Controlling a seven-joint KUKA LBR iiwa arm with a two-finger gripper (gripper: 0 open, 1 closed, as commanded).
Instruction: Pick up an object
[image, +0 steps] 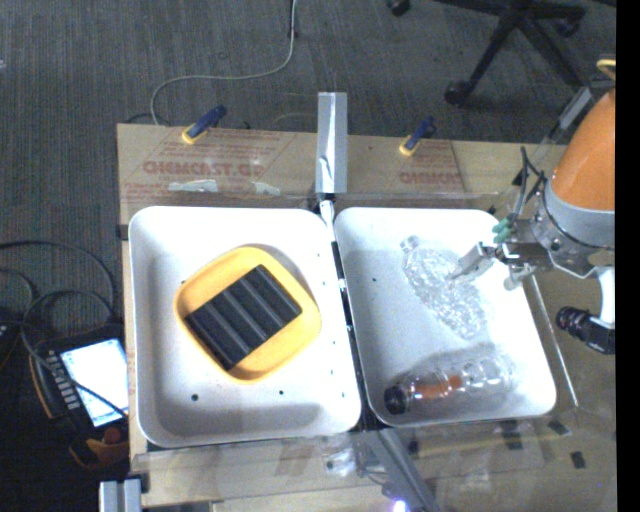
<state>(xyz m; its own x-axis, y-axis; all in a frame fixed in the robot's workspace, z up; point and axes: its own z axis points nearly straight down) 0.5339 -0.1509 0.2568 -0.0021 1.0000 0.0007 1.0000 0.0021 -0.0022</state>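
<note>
In the right bin (380, 300) lie two clear things. A crumpled clear plastic piece (440, 285) stretches from the bin's upper middle downward. A clear bottle with a dark cap (450, 380) lies on its side by the front wall. My gripper (488, 272) hovers over the right bin's upper right part, just right of the crumpled plastic. It is open, one finger (468, 264) reaches toward the plastic, and nothing sits between the fingers. A yellow block with a black ribbed top (248, 312) rests in the middle of the left bin (160, 250).
A metal post (331, 150) stands behind the seam between the bins. Two blue-and-yellow clamps (203, 124) hold the cardboard backing. The arm's orange band (590, 160) is at the right edge. A tablet and cables (80, 375) lie on the floor at left.
</note>
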